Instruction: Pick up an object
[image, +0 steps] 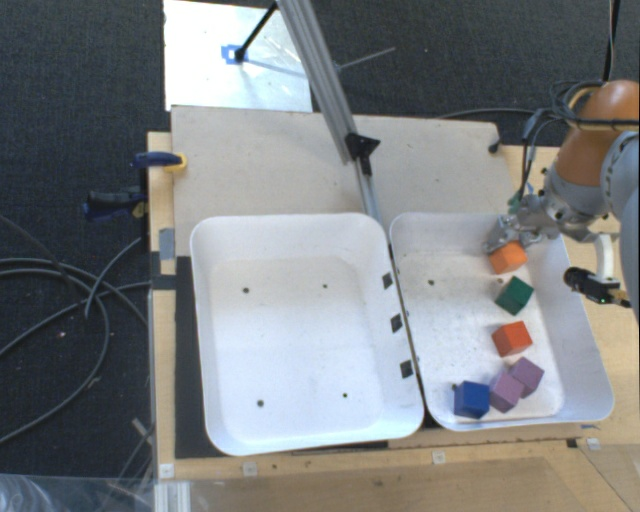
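Nearest you, at the bottom of the frame, is the front edge of the worktop, with both white bins sitting on it side by side. Left bin takes the centre-left of the frame. Right bin takes the lower right and holds all the blocks.

Lower part of the right bin: blue cube, touching a purple block, and a second purple block pressed against that one, up and to the right. Above them, apart, you see an orange-red cube. Further up, a green cube. Topmost is the orange cube, near the bin's upper right corner.

Arm comes in at the upper right of the frame, orange band at the top. Gripper is down just over the orange cube, its metal tip touching or overlapping the cube's upper edge. You cannot tell from this angle whether the fingers are spread or closed, or whether the cube sits between them.

A grey metal pole runs diagonally from the top centre down to the gap between the bins. Blue clamp with a yellow tip at the worktop's upper left edge. Black cables lie on the dark floor at the left.
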